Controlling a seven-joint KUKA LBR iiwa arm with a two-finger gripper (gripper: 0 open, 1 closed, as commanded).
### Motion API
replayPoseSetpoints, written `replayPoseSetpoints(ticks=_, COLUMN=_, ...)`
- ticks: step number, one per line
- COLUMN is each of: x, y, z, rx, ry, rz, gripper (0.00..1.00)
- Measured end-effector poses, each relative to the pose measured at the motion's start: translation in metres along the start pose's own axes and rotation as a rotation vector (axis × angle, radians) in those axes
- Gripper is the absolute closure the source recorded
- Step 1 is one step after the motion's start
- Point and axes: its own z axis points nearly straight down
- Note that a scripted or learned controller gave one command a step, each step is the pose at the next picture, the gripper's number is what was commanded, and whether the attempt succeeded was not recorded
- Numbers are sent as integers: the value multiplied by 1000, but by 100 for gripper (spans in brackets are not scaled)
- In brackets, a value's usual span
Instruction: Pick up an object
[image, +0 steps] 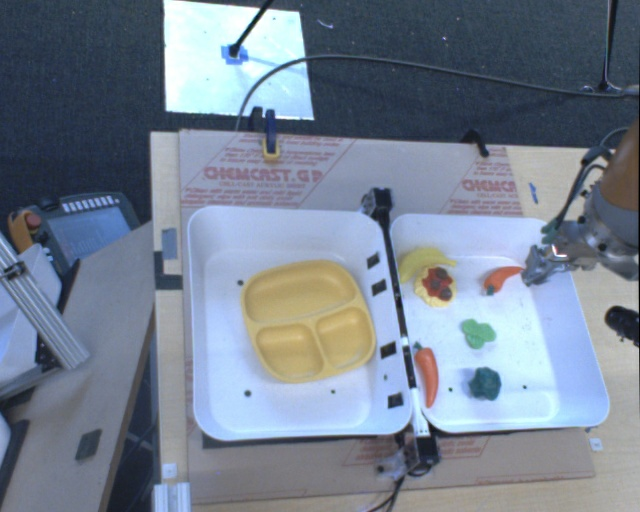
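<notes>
In the camera view, the arm (615, 205) comes in from the right edge, its grey wrist and orange band hanging over the far right corner of the right bin (560, 400). The wrist is bent so that the gripper (535, 268) points left and slightly down, low over the bin's far right part. Whether the tool is spread or pressed together cannot be told at this size; nothing can be seen pinched in it.

Just left of the gripper tip lies a small orange carrot-like piece (500, 277), its green end toward the left; it is so close to the tip that contact cannot be judged. Further left, by the bin's far left corner, a yellow banana-shaped toy (422, 261) lies touching a round yellow piece with red on top (438, 287). Near the middle of the bin sits a light green piece (478, 334), and nearer the front a dark green one (485, 383). A larger orange carrot (428, 375) lies along the bin's left wall, green top pointing far.

The left bin (220, 300) holds a yellow divided tray (305, 320), lying flat and turned a little askew.
</notes>
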Motion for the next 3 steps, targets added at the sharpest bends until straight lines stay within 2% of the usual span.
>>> replayPoseSetpoints(ticks=2, x=109, y=-10, z=-19, rx=1, ry=3, rz=-4, gripper=100)
replayPoseSetpoints(ticks=3, x=152, y=-17, z=-12, rx=3, ry=2, rz=-2, gripper=100)
